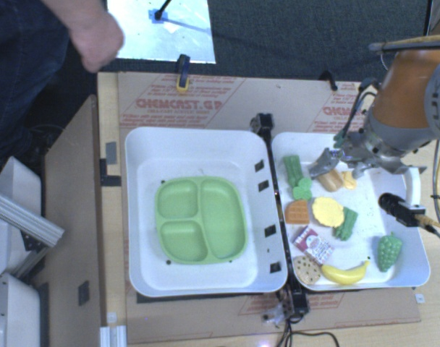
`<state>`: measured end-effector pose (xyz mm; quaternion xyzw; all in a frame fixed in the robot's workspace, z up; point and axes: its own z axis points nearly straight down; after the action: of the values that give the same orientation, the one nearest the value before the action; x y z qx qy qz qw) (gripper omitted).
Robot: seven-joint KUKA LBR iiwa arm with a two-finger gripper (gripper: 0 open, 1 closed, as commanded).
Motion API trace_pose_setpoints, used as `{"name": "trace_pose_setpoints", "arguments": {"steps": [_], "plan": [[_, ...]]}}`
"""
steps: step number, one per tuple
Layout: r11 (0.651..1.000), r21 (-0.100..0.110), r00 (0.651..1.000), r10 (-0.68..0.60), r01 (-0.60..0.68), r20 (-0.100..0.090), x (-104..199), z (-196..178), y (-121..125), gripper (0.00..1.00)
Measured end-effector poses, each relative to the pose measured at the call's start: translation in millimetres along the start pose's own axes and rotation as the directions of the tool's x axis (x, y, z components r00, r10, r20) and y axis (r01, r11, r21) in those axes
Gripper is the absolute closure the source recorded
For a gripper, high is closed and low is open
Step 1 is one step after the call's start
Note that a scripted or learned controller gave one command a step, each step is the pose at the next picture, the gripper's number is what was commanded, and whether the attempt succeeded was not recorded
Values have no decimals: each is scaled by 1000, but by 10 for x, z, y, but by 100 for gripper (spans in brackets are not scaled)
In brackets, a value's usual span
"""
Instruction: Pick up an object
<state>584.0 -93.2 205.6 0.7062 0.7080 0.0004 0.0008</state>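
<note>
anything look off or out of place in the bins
Nothing looks spilled or damaged. The toy foods all lie inside the right bin, loosely scattered, and the green divided tray sits flat in the left bin. The end effector hangs over the right bin near a tan piece.

Green tray, yellow banana, white bins.

Left bin: open floor along all walls, only the green divided plate sits mid-bin. Right bin: crowded. Green pieces, yellow disc, banana, cookie pack its left half and near edge; gripper overhangs the far edge.
</note>
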Motion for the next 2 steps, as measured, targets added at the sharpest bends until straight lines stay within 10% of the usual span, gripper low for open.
{"name": "trace_pose_setpoints", "arguments": {"steps": [2], "plan": [[1000, 8, 1000, 1, -1, -3, 45, 1222, -780, 0]]}}
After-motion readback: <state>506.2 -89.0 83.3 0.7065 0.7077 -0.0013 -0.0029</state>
